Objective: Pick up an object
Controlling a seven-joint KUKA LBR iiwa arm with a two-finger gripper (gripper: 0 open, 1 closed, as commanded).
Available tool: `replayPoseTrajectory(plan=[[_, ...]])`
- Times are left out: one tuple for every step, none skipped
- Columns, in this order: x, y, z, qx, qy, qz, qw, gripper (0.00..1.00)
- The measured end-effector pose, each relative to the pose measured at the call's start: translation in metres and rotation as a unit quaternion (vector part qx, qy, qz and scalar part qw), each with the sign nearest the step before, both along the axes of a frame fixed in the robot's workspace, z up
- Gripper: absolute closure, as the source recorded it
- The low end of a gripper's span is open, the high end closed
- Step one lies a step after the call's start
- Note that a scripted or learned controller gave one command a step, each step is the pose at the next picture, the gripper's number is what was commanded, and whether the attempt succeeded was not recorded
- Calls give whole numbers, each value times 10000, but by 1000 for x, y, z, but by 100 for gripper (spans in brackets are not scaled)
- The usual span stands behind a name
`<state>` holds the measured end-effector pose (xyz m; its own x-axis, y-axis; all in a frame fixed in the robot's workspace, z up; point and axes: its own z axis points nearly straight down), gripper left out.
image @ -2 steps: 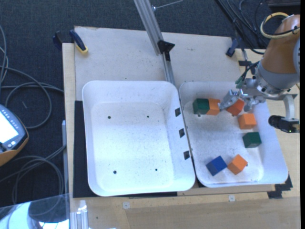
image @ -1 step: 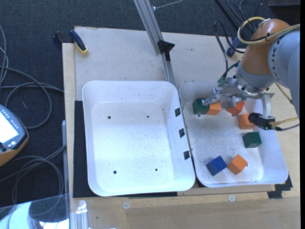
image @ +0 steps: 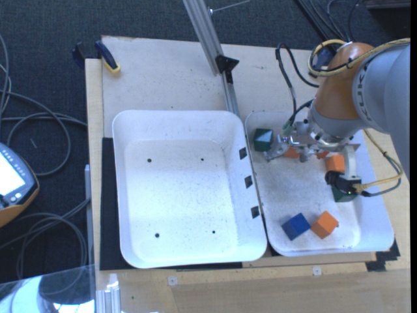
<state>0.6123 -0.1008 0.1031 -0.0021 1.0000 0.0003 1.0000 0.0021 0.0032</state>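
Right bin (image: 273,240) with blue cube (image: 296,226), orange cube (image: 324,224), green block (image: 263,139) beside jaws (image: 294,150), grip state unclear.

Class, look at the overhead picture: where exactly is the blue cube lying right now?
The blue cube lies in the right-hand white bin, near its front edge, just left of the orange cube and apart from it.

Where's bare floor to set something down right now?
The left bin is bare across its floor. In the right bin, a patch lies open between the green block and blue cube; it's crowded around the gripper.
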Motion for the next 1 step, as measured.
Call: replayPoseTrajectory(plan=[[54,0,-4,-10,420,-94,9991,0]])
